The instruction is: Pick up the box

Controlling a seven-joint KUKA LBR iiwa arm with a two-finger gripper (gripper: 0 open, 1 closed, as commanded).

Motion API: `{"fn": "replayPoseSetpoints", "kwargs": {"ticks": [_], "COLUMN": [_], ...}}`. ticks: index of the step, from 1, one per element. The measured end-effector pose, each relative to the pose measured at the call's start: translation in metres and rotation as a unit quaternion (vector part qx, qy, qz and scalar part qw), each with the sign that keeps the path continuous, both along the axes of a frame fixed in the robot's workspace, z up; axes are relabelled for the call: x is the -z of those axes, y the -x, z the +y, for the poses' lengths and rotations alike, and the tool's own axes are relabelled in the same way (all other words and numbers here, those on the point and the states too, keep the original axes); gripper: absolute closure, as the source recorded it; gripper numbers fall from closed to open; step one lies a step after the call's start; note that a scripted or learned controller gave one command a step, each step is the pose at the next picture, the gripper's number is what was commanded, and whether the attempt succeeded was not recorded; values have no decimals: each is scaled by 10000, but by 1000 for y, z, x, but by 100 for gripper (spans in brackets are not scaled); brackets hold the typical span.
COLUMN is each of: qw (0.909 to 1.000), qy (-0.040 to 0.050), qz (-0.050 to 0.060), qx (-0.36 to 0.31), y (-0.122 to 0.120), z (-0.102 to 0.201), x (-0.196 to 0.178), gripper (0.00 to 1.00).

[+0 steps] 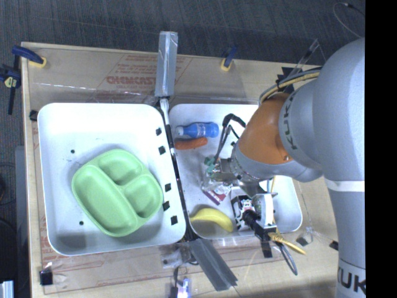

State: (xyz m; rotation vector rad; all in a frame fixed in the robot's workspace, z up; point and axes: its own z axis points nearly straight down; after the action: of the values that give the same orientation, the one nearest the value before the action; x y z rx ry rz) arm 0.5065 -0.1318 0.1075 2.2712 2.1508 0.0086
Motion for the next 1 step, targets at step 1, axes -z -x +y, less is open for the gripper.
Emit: {"fn": "replayPoseSetpoints", "kwargs": {"ticks": [1], "qw": [10000], "qy": [2], "qz": [-2], "qx": [1], "y": [0], "z": [0], "x": [0], "gripper": [0]}}
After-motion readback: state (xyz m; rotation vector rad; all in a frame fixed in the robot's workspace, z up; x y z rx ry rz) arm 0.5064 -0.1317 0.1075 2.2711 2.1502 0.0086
